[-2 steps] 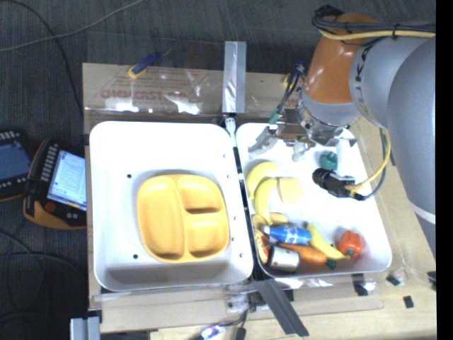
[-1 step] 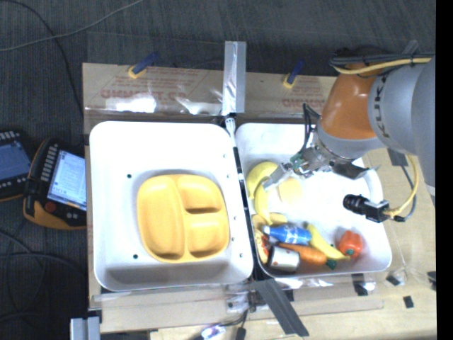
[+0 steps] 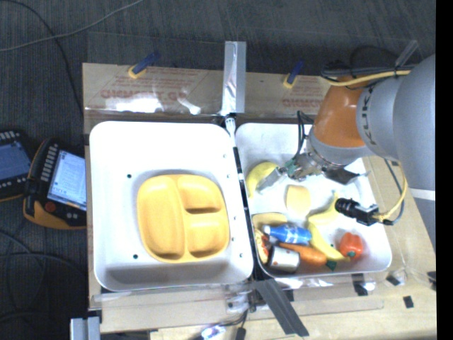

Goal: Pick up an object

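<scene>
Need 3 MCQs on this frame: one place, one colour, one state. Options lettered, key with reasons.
1. Where does the yellow divided tray lie?
A. left bin
B. right bin
C. on the floor

2. What colour is the band above the arm's wrist?
A. blue
B. orange
C. green

3. How does the gripper stand?
A. raised high above both bins
B. parked over the left bin
C. low in the right bin, among the objects

Key:
1 A: the tray sits in the middle of the left bin.
2 B: the orange band shows just above the wrist.
3 C: it reaches down into the right bin, beside a pale yellow round object; whether the jaws are open or shut cannot be told.
</scene>
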Robot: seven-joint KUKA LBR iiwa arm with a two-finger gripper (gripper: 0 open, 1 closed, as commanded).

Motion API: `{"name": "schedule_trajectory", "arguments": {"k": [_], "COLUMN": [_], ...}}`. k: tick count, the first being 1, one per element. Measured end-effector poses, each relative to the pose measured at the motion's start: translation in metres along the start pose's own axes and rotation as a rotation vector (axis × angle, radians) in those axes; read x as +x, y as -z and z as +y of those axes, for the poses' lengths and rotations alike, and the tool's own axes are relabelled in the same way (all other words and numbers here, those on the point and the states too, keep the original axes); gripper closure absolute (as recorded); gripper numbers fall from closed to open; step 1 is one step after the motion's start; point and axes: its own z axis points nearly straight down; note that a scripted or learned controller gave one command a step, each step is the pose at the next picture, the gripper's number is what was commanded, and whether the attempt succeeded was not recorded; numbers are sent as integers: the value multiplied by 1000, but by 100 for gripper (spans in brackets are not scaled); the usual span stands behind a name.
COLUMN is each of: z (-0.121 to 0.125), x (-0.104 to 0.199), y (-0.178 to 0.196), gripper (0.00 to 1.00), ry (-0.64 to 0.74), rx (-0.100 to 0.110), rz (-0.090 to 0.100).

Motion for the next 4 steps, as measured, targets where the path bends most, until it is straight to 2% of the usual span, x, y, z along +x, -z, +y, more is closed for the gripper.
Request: {"name": "schedule_trajectory", "arguments": {"k": [1, 2, 3, 4], "z": [1, 1, 39, 42], "x": [1, 0, -7, -7], "y": [7, 7, -1, 8], "gripper": [100, 0, 0, 100], "ry": [0, 0, 294, 294], "rx": [0, 1, 5, 1], "rz": [4, 4, -2, 0]}}
